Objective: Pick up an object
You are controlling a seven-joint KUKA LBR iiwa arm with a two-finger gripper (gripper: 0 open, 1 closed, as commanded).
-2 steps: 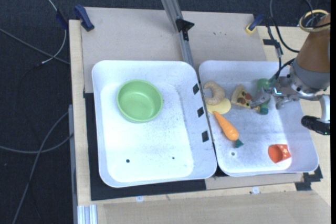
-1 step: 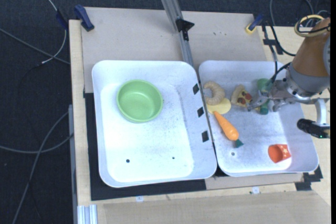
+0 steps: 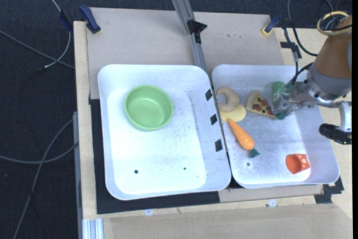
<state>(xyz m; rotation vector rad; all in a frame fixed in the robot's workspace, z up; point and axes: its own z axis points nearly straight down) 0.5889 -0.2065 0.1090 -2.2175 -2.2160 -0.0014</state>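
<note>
One green bowl in left bin. One carrot, one pizza slice, maybe one bagel in right bin. Gripper low there; can't tell if clenched.

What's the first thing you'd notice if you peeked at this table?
Probably the bright green bowl, sitting by itself in the left bin. Then the toy food in the right bin: an orange carrot near the middle and a pizza slice behind it. The gripper hangs low beside the pizza slice.
</note>
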